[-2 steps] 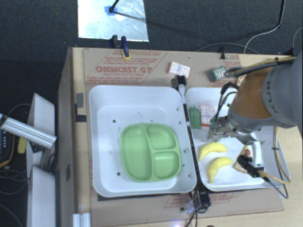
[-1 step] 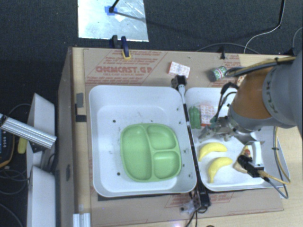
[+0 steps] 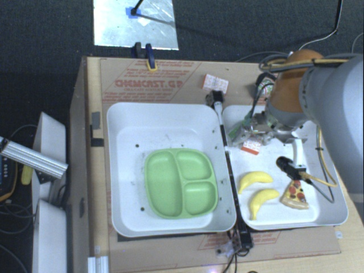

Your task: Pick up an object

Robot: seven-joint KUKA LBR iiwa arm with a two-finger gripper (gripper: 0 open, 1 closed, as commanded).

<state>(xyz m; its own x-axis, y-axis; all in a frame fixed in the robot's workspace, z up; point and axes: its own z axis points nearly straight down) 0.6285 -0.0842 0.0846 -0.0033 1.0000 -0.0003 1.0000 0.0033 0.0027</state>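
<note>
Squarely in the left bin (image 3: 122,152) lies a green divided plate (image 3: 181,182), flat, with one long compartment and two smaller ones. To the plate's right, past the wall where the two bins meet, sits the right bin (image 3: 333,212), and the loose objects lie in it. Nearest the plate is a yellow banana (image 3: 255,178), level with the plate's middle and just past that shared wall. A second banana (image 3: 262,200) lies just below the first, level with the plate's lower part; whether the two touch I cannot tell. Further right of the plate than both bananas is a toy pizza slice (image 3: 296,195), near the second banana's upper end. Up and to the right of the plate, above the first banana, lies a small white and orange card (image 3: 250,147).

The grey arm (image 3: 335,112) reaches in from far to the plate's right, its orange band (image 3: 287,92) higher in the view than the plate's top edge. The gripper (image 3: 250,131) is low over the right bin, up and right of the plate, just above the small card. Whether it is wide or narrow cannot be told, since the parts there run together, nor whether it grips anything.

Beyond the plate's top edge, past the bin rim, the brown bench (image 3: 148,84) shows red print, and a small white label (image 3: 215,83) lies on it up and right of the plate
</note>
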